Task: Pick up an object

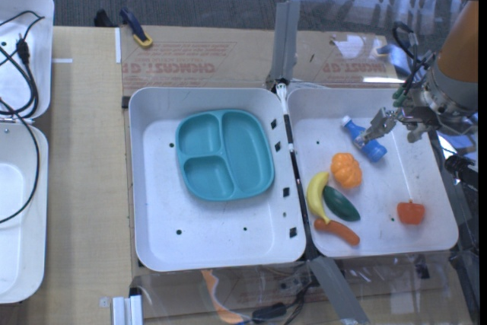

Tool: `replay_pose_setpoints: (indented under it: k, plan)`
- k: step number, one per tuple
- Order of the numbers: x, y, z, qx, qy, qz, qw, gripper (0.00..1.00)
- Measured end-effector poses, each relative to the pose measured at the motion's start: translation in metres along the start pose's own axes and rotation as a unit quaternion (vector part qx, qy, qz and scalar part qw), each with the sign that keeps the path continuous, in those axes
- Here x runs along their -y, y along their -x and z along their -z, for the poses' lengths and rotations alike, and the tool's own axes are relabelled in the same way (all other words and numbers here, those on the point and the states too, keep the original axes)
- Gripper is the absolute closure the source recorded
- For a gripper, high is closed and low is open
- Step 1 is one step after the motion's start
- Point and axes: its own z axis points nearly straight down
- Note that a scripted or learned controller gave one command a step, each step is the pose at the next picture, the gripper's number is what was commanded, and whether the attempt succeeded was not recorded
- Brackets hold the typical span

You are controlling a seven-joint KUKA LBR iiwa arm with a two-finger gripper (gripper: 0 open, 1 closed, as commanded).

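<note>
Worktop (pixel 84 164) carries two shallow white bins side by side. Left bin (pixel 152 240), centre of frame, holds a teal divided plate (pixel 225 154) and plenty of bare floor. Right bin (pixel 434 240), right of centre, holds all the small pickable items.

Arm (pixel 460 49) enters from the upper right edge. Its hand (pixel 378 127) hangs over the blue bottle (pixel 362 138) in the upper middle of the right bin; whether it grips the bottle, or how wide it stands, I cannot tell from here.

Risks, as I judge them: the bottle lies on its side, so it could roll or squirt out from a closing grip. A drift lower left would knock the orange pumpkin (pixel 346 170) just beside it.

Lower down, banana (pixel 316 194), dark green vegetable (pixel 340 204) and carrot (pixel 337 231) crowd together, touching or nearly so; a grab there likely catches two things or pushes them into the divider wall.

Red piece (pixel 410 212) sits alone at lower right, open room around it, though near the bin's right rim.

Best clearance: upper right of the right bin.
</note>
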Motion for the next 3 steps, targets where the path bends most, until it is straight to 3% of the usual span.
replay_pose_setpoints:
  k: [1, 2, 3]
  plan:
    - [-0.011, -0.01, -0.156, 0.0, 0.001, -0.002, 1.0, 0.0]
    - [-0.011, -0.008, -0.147, 0.0, 0.001, -0.005, 1.0, 1.0]
    - [-0.012, -0.056, -0.056, 0.0, 0.001, 0.001, 1.0, 1.0]
